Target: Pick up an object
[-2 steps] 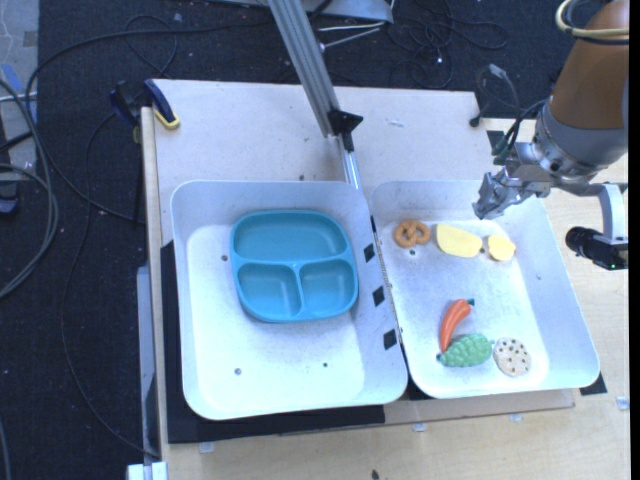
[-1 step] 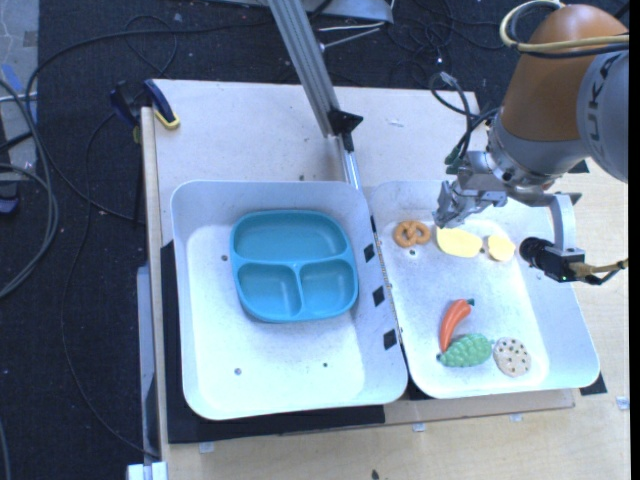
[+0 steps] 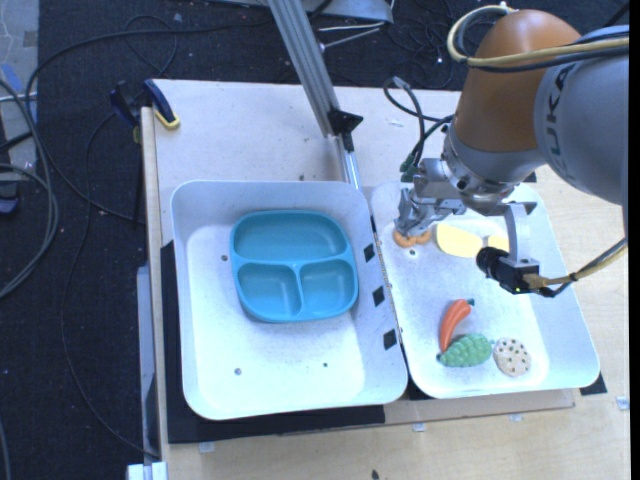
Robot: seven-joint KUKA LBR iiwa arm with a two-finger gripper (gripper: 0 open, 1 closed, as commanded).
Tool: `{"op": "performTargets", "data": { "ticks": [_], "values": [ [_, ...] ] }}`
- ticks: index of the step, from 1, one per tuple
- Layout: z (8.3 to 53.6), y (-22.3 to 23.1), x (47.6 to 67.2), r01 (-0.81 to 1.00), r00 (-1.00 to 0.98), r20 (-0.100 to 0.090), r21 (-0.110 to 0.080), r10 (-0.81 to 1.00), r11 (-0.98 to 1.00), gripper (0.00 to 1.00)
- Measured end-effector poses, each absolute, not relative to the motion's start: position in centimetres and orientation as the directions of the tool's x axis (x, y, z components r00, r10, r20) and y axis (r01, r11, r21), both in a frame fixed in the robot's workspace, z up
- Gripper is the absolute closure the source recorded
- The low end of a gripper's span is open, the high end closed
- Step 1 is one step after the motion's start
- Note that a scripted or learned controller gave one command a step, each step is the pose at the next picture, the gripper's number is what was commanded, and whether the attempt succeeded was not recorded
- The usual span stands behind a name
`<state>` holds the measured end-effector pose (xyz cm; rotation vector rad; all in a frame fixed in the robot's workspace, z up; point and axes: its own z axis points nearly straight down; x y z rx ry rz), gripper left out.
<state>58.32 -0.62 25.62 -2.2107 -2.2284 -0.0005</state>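
Note:
My gripper (image 3: 413, 220) hangs over the back left corner of the right bin (image 3: 560, 353), its fingers pointing down at a small orange piece (image 3: 409, 237) that lies on the bin floor just under the tips. A pale yellow object (image 3: 460, 240) lies right beside it, partly behind the wrist. Nearer the front sit an orange carrot (image 3: 453, 320), a green bumpy item (image 3: 466, 350) and a speckled cookie (image 3: 511, 356). Whether the fingers touch the orange piece is hidden by the wrist.
A blue divided plate (image 3: 294, 265) lies in the left bin (image 3: 205, 368). A slanted metal pole (image 3: 305, 53) crosses the back of the bench, ending near the divider between the bins. Cables trail from the wrist on the right.

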Motion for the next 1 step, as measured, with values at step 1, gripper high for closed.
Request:
{"op": "performTargets", "data": {
  "ticks": [1],
  "values": [
    [25.8, 5.05, 57.59, 1.0, -0.008, 0.002, -0.001, 1.0, 0.008, 1.0]
  ]
}}
